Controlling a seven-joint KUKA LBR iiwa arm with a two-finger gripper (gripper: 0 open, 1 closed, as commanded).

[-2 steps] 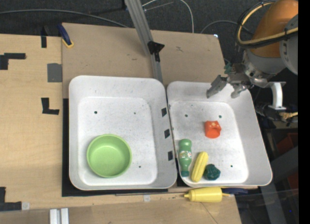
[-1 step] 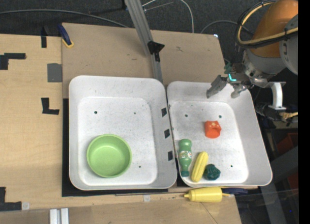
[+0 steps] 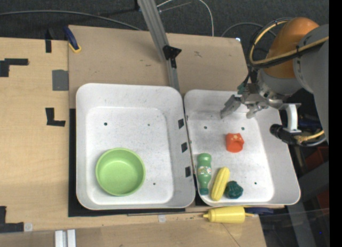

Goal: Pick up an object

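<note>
Claw (image 3: 235, 111) spread, empty, above right bin (image 3: 278, 179) rear.

A: Setting, category?

B: Robotics lab or test cell. Evidence, item one: plywood bench (image 3: 32, 133) marked with black tape strips (image 3: 52, 116), dark carpet beyond it.

A: Item two?

B: Two shallow white bins (image 3: 131, 96) side by side on a black mat. Grey industrial arm (image 3: 299, 53) with orange band, reaching in from the right.

A: Fixtures?

B: Slanted aluminium strut (image 3: 155, 21) clamped at the bench's far edge; loose cables (image 3: 187, 0) trailing across the floor. Contents of the bins are toy-like props, not household stock.
</note>
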